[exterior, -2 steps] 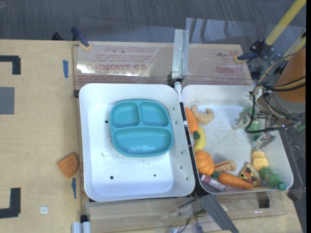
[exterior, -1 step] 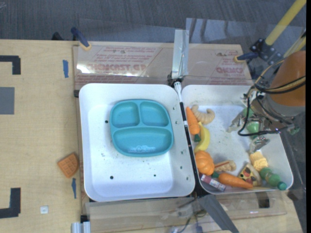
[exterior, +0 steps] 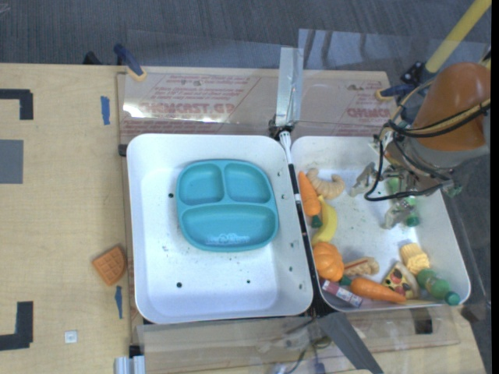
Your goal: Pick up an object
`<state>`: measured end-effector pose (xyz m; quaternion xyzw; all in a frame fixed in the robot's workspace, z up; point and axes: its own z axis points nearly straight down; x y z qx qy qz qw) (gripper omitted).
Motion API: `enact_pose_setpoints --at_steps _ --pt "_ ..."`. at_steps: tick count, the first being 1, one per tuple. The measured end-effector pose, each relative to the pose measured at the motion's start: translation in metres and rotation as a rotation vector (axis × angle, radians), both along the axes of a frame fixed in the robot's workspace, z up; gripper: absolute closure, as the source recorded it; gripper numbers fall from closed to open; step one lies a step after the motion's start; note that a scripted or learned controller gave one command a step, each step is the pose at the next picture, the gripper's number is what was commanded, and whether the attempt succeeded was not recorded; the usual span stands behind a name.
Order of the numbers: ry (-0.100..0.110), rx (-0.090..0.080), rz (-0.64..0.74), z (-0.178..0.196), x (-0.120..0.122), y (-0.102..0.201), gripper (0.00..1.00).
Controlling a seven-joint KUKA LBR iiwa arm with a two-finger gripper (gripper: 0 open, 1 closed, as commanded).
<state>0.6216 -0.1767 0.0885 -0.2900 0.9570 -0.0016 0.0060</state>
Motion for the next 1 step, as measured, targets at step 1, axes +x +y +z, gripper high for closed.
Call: enact_pose_setpoints --at_steps 1 --pt "-0.001 -0.001 0.029 -0.0001 0.0144 0.0110 0.00"
